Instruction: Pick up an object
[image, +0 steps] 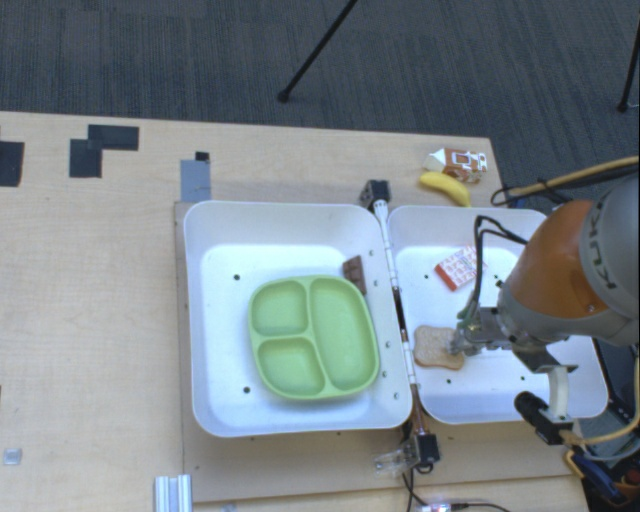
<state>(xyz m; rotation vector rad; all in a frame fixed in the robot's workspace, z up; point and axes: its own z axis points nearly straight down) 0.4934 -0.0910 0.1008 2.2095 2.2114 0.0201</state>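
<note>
Right bin: toast beside gripper

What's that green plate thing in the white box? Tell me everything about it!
The green plate is a light green tray with rounded corners, and it looks like smooth plastic. Raised ridges split it into three compartments: two smaller ones on the left side of the view and one long one on the right. It lies flat, turned a little askew, on the floor of the left bin, toward its right side. A small brown thing sits right at its upper right corner.
</note>
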